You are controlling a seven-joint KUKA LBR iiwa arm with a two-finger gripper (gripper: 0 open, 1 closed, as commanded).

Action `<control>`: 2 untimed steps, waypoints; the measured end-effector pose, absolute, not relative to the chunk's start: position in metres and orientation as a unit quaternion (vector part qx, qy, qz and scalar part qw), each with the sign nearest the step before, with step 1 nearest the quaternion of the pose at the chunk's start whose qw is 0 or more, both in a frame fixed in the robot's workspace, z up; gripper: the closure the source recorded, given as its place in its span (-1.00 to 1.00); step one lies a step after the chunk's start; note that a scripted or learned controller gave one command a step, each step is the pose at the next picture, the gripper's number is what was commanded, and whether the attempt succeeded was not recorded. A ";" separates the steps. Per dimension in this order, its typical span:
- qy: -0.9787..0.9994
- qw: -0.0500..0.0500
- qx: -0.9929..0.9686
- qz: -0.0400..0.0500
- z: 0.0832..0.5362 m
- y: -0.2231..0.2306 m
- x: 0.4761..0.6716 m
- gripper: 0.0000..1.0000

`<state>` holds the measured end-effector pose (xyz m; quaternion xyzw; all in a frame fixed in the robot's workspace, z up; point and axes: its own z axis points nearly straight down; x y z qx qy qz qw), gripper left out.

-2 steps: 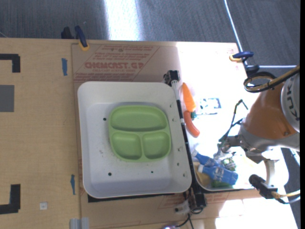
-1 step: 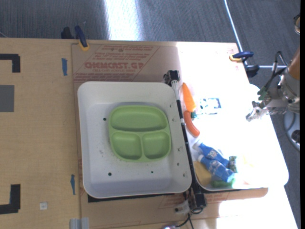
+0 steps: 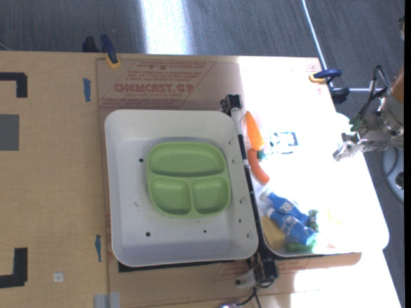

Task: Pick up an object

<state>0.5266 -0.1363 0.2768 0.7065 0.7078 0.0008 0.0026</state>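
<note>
The right bin (image 3: pixel 359 191) is washed out by bright light. Along its left wall lie an orange carrot-shaped piece (image 3: pixel 253 132) and a red-orange curved piece (image 3: pixel 258 169). Near the front left corner rests a blue bottle-like object (image 3: pixel 286 215) with a green item (image 3: pixel 300 242) and a pale yellow item (image 3: pixel 275 236) beside it. My gripper (image 3: pixel 350 145) hangs at the bin's right side, well apart from all these objects, with nothing seen in it.
The left bin (image 3: pixel 122 191) holds a green three-compartment plate (image 3: pixel 188 178). A black divider bar (image 3: pixel 246 172) runs between the bins. Blue clamps (image 3: pixel 110 51) (image 3: pixel 326 76) sit at the bench's back edge, and cables hang at the front (image 3: pixel 253 280).
</note>
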 end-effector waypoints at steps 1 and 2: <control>0.708 0.004 0.706 0.001 0.287 -0.136 0.527 1.00; 0.709 0.006 0.705 0.002 0.297 -0.136 0.528 1.00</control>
